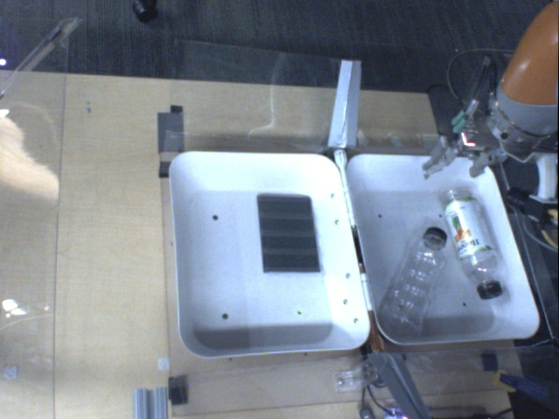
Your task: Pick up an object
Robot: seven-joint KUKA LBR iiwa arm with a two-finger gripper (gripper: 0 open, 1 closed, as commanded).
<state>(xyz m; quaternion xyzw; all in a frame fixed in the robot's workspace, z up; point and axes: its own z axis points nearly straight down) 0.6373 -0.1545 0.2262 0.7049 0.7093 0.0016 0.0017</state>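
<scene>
Here the gripper [460, 154] hangs over the right bin [377, 190] at about one o'clock of its floor, its two fingers spread apart with nothing between them. Two bottles lie in that bin: a clear empty bottle [414, 279] slanting from centre toward seven o'clock, and a labelled bottle [467, 234] just beside it at three o'clock, dark cap toward five. The left bin [201, 234] holds a dark ribbed block [288, 232] at its centre.

Single fixed camera above bench [105, 234], slanted down over both bins [201, 234].
</scene>
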